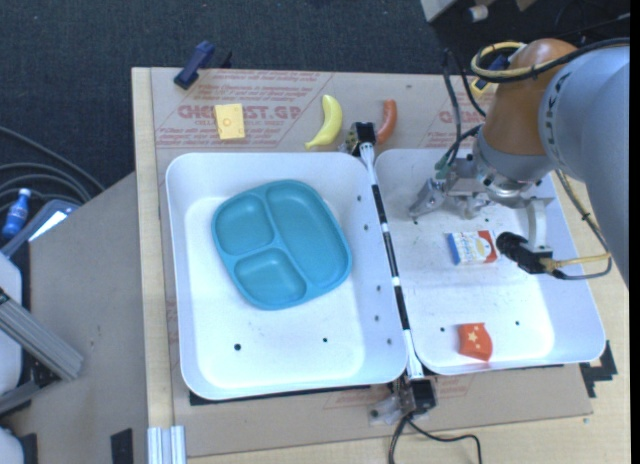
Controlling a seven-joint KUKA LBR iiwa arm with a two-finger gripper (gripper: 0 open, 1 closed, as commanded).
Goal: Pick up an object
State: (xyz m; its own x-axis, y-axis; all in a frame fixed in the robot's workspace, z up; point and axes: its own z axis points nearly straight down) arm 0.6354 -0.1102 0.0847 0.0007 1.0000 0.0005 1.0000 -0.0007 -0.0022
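My gripper [447, 202] hangs over the back part of the right bin [530, 297], fingers open with nothing between them. A small white box with blue and red print [470, 248] lies in that bin just in front of the gripper, apart from it. At the bin's front sits a small orange-red block [475, 342]. A blue divided plate [281, 243] lies in the left bin [200, 322].
Behind the bins, on the cardboard bench top, lie a yellow banana toy [325, 122], an orange-red sausage-shaped toy [387, 120], a yellow square tag [229, 123] and a dark blue object [193, 65]. A black divider strip [385, 242] runs between the bins.
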